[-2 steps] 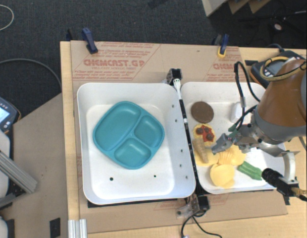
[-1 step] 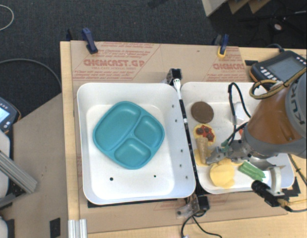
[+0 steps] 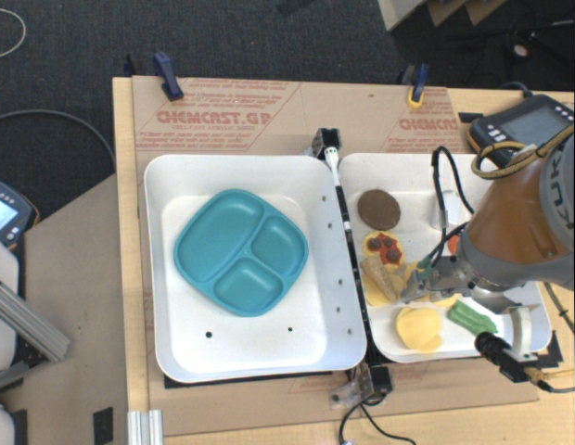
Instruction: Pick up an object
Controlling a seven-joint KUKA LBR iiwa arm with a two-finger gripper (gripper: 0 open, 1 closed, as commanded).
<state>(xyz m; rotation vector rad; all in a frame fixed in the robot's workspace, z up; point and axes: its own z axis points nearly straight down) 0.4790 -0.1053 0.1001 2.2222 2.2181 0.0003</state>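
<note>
Right bin (image 3: 389,170) as landmark. Inside it, near the far wall: brown round disc (image 3: 378,209). Nearer its middle: pizza slice (image 3: 382,248), with a yellowish piece (image 3: 378,282) just below. By the near wall: pale yellow lump (image 3: 418,328) and green piece (image 3: 471,319), the latter partly under the arm. Gripper (image 3: 425,281) low beside the yellowish piece, mostly hidden by the wrist; grip state impossible to tell. Left of the bin: teal divided plate (image 3: 241,251) in left bin (image 3: 158,248).

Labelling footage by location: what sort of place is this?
Probably a robotics lab test bench, not a kitchen: two shallow white plastic bins clamped onto a paper-covered board, toy food such as a brown round patty, and a grey-and-orange robot arm.
</note>
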